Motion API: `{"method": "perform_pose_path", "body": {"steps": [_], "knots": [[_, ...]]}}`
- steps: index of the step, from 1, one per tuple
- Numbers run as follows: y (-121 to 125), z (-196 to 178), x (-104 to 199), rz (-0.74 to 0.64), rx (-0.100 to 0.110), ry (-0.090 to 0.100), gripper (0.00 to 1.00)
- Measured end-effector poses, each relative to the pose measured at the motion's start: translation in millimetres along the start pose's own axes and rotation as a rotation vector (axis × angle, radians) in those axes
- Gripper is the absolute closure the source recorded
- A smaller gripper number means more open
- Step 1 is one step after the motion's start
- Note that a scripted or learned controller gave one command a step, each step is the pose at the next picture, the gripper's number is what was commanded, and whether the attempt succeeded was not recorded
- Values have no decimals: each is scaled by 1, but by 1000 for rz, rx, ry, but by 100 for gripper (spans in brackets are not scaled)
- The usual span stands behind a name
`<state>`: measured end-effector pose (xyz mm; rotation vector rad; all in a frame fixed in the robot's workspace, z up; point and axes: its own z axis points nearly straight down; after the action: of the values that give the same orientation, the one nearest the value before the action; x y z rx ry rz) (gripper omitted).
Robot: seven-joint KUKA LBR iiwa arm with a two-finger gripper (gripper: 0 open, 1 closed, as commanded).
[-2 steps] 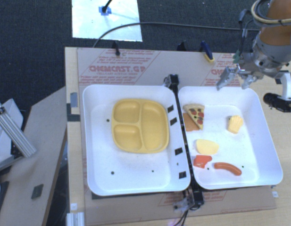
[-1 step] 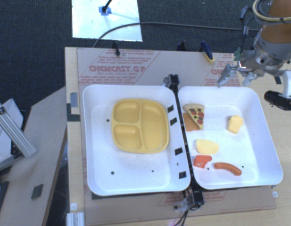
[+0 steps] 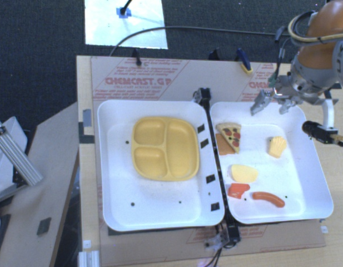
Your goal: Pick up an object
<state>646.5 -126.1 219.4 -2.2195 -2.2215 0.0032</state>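
Gripper is hovering over the right bin's far rim, fingers spread wide, holding nothing. Open floor is lying just below it. Pizza slice is sitting by the bin's left wall, corn piece mid-bin, yellow slice, red piece and sausage nearer its front rim.
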Motion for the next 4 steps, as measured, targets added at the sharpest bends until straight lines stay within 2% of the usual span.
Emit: {"method": "perform_pose_path", "body": {"steps": [1, 2, 3, 4], "knots": [[-1, 61, -5, 0, 0, 0, 0], [-2, 102, -3, 0, -3, 0, 0], [-1, 89, -4, -1, -8, -1, 100], [3, 30, 6, -4, -9, 0, 100]]}}
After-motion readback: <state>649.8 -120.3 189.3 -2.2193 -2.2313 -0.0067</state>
